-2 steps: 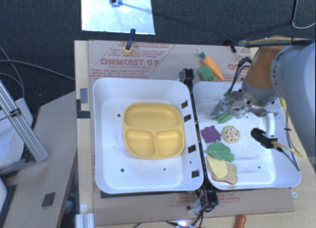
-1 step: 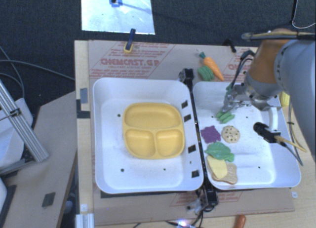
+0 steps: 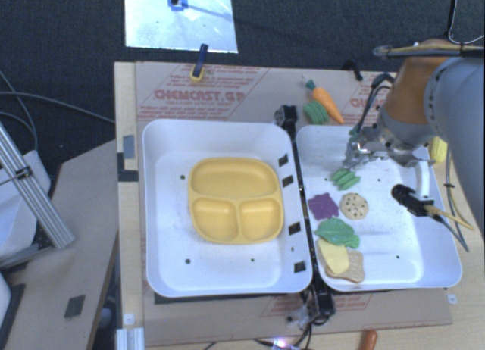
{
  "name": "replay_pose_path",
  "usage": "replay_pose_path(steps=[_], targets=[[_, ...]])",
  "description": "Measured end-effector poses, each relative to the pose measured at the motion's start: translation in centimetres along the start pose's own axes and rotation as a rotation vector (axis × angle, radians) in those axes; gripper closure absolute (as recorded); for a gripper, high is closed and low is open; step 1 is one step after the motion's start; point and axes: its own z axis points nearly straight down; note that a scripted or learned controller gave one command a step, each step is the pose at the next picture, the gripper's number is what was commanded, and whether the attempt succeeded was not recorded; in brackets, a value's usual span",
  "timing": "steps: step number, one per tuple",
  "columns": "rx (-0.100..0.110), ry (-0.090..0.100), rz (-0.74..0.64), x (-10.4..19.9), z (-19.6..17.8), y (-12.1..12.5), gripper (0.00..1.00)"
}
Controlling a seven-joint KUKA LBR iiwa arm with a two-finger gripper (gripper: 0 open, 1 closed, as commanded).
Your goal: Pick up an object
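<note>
Green bean pods (image 3: 345, 180) lie at about 11 o'clock in your right bin (image 3: 439, 265), touching or just under the gripper (image 3: 356, 153). You can't tell how wide its fingers stand or whether they have anything. Nearer you, the cheese wedge (image 3: 333, 256), lettuce leaf (image 3: 337, 231), cookie (image 3: 353, 206) and purple piece (image 3: 323, 206) crowd together at 7 o'clock; a slanted close could skid off the low pods or nudge them.
</note>
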Motion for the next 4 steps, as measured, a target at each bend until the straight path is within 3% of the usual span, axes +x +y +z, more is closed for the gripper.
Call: replay_pose_path(steps=[1,2,3,4], targets=[[0.015,0.005,0.014,2.9,2.5,-14.8,1.0],[0.005,0.007,-0.003,10.6,-7.8,-8.1,1.0],[0.014,0.002,0.013,4.1,-7.1,-4.0,1.0],[0.025,0.008,0.008,8.7,-7.1,-12.5,1.0]])
